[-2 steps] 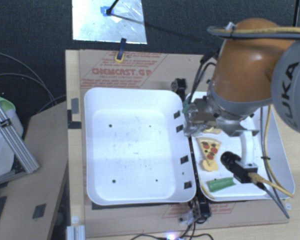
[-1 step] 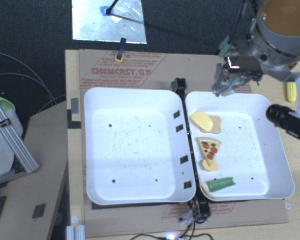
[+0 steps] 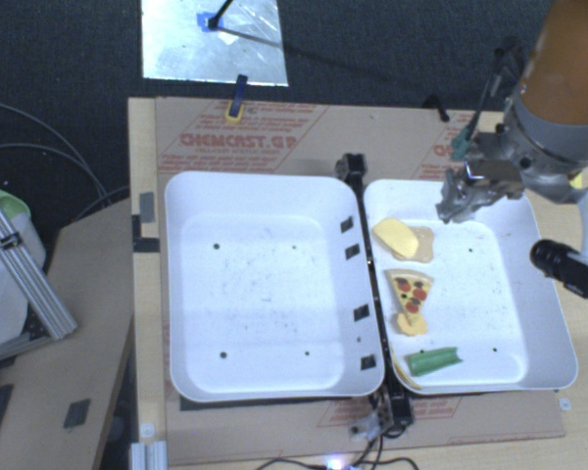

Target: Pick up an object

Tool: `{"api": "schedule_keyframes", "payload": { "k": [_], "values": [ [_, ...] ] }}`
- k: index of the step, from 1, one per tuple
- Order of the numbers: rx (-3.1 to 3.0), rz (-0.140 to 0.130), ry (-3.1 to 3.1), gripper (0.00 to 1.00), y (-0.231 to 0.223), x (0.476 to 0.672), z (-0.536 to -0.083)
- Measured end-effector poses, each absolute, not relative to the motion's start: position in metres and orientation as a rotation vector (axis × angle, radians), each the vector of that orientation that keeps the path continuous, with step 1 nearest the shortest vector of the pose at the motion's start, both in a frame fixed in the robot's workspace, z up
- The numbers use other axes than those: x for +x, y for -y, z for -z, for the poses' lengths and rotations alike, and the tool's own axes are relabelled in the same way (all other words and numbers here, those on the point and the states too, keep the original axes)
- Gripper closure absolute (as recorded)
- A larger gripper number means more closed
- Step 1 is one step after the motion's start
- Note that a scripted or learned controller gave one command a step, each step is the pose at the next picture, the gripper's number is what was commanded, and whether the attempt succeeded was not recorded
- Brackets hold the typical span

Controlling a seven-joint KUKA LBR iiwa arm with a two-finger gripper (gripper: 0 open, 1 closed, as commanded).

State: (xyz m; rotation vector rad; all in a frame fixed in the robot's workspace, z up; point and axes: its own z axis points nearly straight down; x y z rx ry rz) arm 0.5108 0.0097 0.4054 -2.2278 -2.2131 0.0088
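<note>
Task objects were small toy food pieces, all in the right bin (image 3: 529, 292): a yellow rounded piece (image 3: 395, 236) lay on top of a pale tan flat piece (image 3: 426, 245), touching it; just below sat a pizza slice (image 3: 411, 302) with red dots and a yellow crust end, point facing down; below that a green flat piece (image 3: 433, 360) lay near the bin's front edge. All four clustered along the bin's left side, close to the divider between bins. Left bin (image 3: 265, 282) was white, shallow, with faint dark specks on its floor. Gripper (image 3: 458, 207) hung over the right bin's upper part, just right of and above the yellow piece, nothing seen between its tips; cannot tell whether its tips were apart or together. Both bins sat side by side on a cardboard sheet (image 3: 274, 135) with red print
</note>
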Motion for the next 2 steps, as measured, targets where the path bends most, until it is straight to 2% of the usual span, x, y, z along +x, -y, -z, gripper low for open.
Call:
{"api": "schedule_keyframes", "payload": {
  "k": [1, 2],
  "values": [
    [-2.213, 0.000, 2.227, 1.00, -0.051, 0.491, -0.370],
    [-2.214, 0.015, 2.235, 1.00, -0.095, 0.487, -0.440]
  ]
}}
